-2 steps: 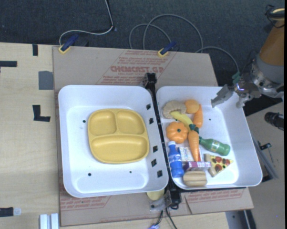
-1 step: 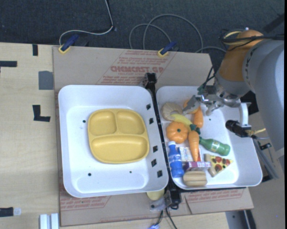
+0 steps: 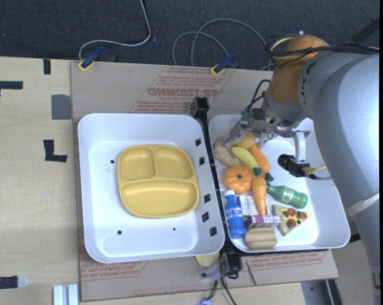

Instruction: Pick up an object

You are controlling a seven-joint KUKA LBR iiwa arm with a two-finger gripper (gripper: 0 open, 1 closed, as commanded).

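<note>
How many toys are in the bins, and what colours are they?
Yellow: 2, the divided plate and the banana
Orange: 3, the pumpkin and two carrots
Green: 1, the bottle
Blue: 1, the bottle
Tan: 1, the bread
Mixed colours: 1, the pizza slice
Total: 9 that I can tell apart

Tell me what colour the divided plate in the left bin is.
Pale yellow; the divided three-compartment plate shows clearly in the camera view.
</note>
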